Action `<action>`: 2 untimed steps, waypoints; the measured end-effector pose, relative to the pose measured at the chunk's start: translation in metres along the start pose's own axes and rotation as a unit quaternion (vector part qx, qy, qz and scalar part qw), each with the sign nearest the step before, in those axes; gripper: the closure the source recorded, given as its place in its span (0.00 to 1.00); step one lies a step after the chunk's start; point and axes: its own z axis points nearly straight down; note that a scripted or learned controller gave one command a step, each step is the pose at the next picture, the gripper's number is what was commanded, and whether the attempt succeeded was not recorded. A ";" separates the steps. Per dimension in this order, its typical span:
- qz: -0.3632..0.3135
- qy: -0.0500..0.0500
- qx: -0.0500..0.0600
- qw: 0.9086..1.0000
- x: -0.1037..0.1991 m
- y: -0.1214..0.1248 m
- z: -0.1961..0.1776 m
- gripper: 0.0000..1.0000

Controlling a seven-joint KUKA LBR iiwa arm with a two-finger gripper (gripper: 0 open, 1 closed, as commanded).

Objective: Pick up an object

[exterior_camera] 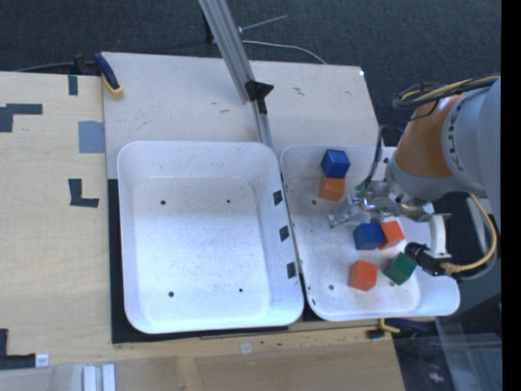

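In the camera view, the gripper (pixel 346 216) hangs low in the right bin (pixel 423 304), its fingers slightly apart and clamped on nothing. A blue cube (pixel 368 236) sits just beside it, touching an orange cube (pixel 392 232). The blue cube looks light, rigid and smooth; opposite flat faces offer the best hold.

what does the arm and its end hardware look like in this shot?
The arm is grey and rounded, with a broad orange band above the wrist. Yellow and black cables loop off its upper side and run down along its right flank to a black connector. The gripper is small, bare silvery metal, with a white bracket beside the wrist.
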 end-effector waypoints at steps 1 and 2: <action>-0.002 -0.001 -0.007 1.000 0.036 0.088 0.014 0.00; -0.001 -0.002 -0.003 1.000 0.033 0.084 0.003 1.00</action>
